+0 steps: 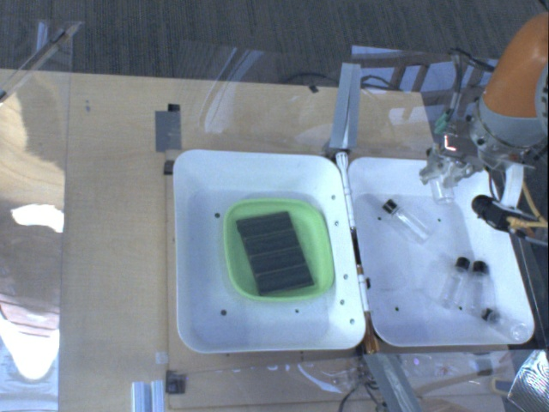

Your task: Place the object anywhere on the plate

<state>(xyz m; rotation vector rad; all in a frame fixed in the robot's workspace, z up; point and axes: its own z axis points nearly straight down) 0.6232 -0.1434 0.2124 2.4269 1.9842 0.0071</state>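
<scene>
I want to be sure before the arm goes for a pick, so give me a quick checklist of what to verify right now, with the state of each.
1. Plate in place: ok. The green plate sits in the left bin.
2. Room on the plate: not ok. A dark ridged block covers most of it.
3. Objects to pick: ok. Clear vials with black caps, one by itself and others nearer the corner, lie in the right bin.
4. Gripper over the right bin: ok. The gripper is above its far edge.
5. Object held: cannot tell.
</scene>
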